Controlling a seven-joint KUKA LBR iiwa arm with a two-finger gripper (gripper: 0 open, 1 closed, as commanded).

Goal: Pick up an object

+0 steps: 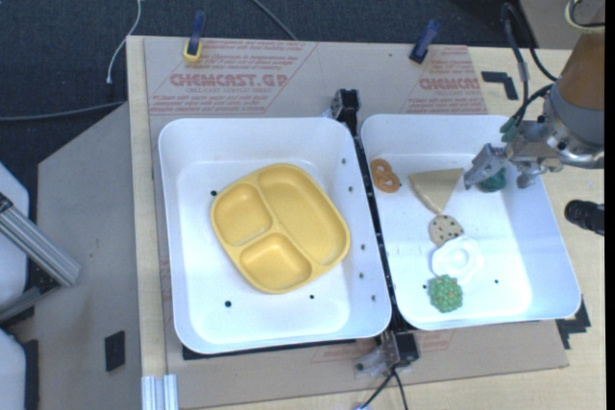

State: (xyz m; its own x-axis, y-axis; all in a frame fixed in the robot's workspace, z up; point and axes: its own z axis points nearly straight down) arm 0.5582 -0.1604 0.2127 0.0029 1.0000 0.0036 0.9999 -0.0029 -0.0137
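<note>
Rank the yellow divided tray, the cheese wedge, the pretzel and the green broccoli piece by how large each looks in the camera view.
1. Yellow divided tray, by far the largest.
2. Cheese wedge.
3. Green broccoli piece.
4. Pretzel.
The broccoli and pretzel look close in size, so their order is unsure.

Even, bright overhead light. White bins [183, 206] near overexposed, wall detail washed out. Soft short shadow under yellow tray [279, 226], toward its lower right. Image slightly soft throughout; dark floor above bins underexposed, grainy.
</note>
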